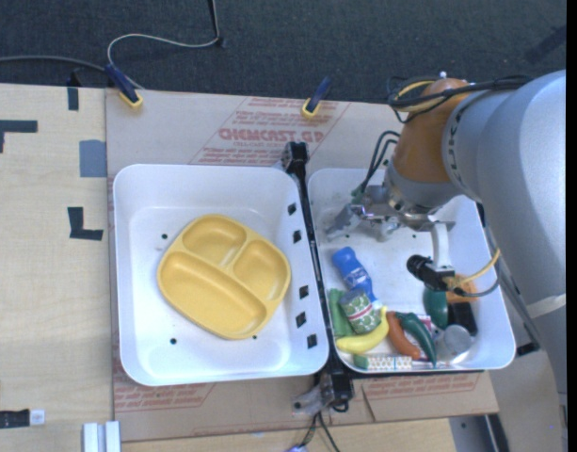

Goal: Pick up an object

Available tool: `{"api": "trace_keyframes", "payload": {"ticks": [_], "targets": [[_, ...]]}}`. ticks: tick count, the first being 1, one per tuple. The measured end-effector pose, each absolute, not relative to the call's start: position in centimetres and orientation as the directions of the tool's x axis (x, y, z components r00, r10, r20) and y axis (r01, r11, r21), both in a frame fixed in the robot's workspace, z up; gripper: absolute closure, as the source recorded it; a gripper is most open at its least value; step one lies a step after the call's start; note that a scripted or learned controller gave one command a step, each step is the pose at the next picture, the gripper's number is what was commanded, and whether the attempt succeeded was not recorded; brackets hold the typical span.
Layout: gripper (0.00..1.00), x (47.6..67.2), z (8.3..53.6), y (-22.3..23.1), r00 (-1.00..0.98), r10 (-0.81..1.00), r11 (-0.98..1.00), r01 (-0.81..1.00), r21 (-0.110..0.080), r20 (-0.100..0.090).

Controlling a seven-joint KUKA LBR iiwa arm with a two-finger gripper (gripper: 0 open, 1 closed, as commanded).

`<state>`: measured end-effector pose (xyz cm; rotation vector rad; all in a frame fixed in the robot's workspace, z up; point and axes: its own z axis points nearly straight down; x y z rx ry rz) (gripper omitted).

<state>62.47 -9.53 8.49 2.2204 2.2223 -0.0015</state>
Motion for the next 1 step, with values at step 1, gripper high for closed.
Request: {"api": "trace_keyframes", "payload": {"ticks": [1], "targets": [[1.0, 62.52, 9.48, -9.52, -0.002, 1.0, 0.002, 1.0, 0.001, -0.001]]}}
